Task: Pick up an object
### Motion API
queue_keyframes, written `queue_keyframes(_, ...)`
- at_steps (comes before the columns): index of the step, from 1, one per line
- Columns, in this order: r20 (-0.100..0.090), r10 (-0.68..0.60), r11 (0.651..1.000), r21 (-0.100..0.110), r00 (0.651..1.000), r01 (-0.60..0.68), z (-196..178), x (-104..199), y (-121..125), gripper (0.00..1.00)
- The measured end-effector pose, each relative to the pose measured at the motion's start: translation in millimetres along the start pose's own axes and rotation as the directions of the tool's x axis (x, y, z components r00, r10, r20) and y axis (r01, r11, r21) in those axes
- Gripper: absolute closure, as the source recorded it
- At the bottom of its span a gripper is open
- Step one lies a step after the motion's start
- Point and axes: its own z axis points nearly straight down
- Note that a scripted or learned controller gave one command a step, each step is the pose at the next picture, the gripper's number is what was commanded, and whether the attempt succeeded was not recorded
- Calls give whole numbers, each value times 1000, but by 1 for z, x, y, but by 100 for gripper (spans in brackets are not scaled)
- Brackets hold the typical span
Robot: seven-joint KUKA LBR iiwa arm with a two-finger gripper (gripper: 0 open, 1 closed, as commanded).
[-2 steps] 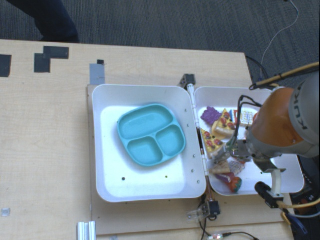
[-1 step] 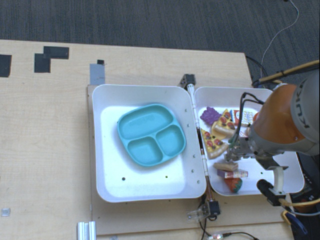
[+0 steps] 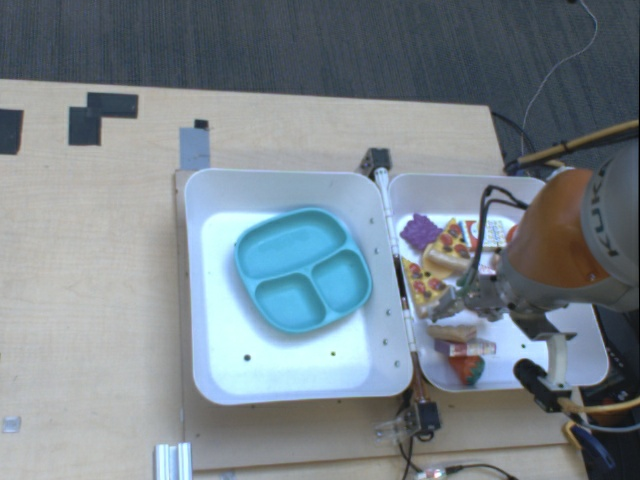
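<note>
Pale wood bench under dark carpet, with two shallow white bins side by side on it. Down in the right bin [image 3: 590,363], the arm's grey and orange bulk comes in from the right of the frame, and its gripper [image 3: 462,305] sits low over the pile of toy food at the bin's left half. Whether it is spread or pinching something I cannot tell; the tip is small and muddled against the clutter.

Everything worth grabbing lies right beneath and just to the left of it. A pizza slice [image 3: 424,285] rests touching or nearly touching the tip on its left. Just below lies a small brown-and-pink bar [image 3: 466,347], long axis running left to right, and beneath that a red and green piece, maybe a strawberry [image 3: 467,370]. Toward the upper part of the bin sits a purple grape bunch [image 3: 420,231].

The items crowd each other, so a clean grip on one looks tricky, and the bin's left wall stands close by. Over in the left bin [image 3: 215,368] lies a blue divided plate [image 3: 300,268], well apart from the action.
</note>
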Motion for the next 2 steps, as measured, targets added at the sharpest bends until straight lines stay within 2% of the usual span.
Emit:
queue_keyframes(1, -1, -1, 1000, -3, 1000, 1, -11, 1, 2, 100)
queue_keyframes(2, -1, -2, 1000, -3, 1000, 2, -10, 1, 2, 0)
